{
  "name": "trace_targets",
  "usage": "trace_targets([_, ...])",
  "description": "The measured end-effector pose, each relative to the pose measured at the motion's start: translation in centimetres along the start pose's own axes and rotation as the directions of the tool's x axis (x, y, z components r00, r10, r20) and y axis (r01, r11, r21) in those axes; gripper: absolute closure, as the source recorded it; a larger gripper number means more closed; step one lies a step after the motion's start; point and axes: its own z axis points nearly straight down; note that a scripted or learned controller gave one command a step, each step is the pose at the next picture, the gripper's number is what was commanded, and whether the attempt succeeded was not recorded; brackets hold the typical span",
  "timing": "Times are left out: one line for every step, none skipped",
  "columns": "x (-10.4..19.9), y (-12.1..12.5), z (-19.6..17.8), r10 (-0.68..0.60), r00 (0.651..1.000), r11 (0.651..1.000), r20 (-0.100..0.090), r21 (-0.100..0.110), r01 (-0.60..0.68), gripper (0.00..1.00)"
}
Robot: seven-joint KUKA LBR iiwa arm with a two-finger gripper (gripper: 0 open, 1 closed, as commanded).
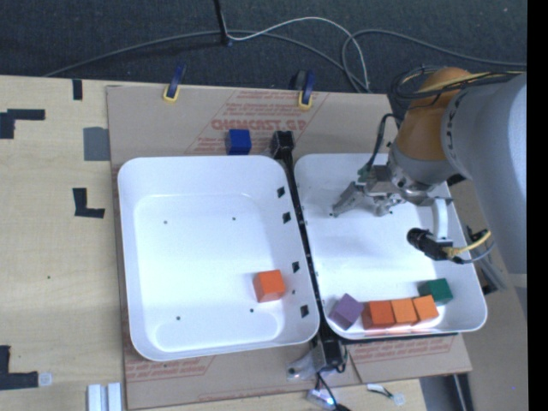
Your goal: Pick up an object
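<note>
One block in left bin; four blocks in right bin.

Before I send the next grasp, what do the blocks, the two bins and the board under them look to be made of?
The orange block and purple block show flat, matte, evenly coloured faces with crisp edges: probably painted wood or foam, I cannot tell which. The left bin and right bin look like thin moulded white plastic, smooth, with rounded rims. The board looks like brown printed cardboard.
</note>
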Motion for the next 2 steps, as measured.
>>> trace_targets([0.0, 0.1, -1.3, -0.001, 1.000, 1.000, 0.001, -0.004, 0.001, 1.00])
trace_targets([-0.1, -0.8, -6.8, 0.001, 1.000, 1.000, 0.001, -0.007, -0.001, 1.00])
